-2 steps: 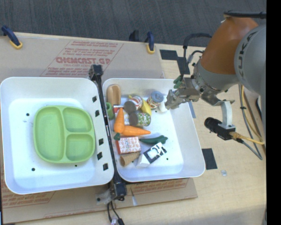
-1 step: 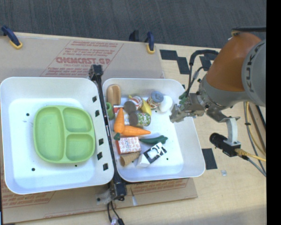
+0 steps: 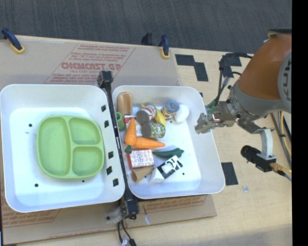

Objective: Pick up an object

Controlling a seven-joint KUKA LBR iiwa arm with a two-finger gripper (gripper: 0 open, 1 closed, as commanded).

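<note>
Hovering over the right bin's right rim, your gripper (image 3: 203,123) holds nothing visible; the orange plastic carrot (image 3: 139,142) lies left, long axis left-right.

**Lighting / image quality**

Bright, even overhead light, no hard hotspots. Both white bins (image 3: 205,152) run near clipping, so wall detail is washed out. Soft short shadows sit under the green plate (image 3: 70,146) and along the bin rims. Mild sheen on the arm's orange band (image 3: 264,68). The toy pile is low-res and small labels are unreadable. The pincer (image 3: 203,124) is slightly soft. Dark carpet at the top is noisy but textured. Table (image 3: 246,204) edges look straight, little distortion.
</note>
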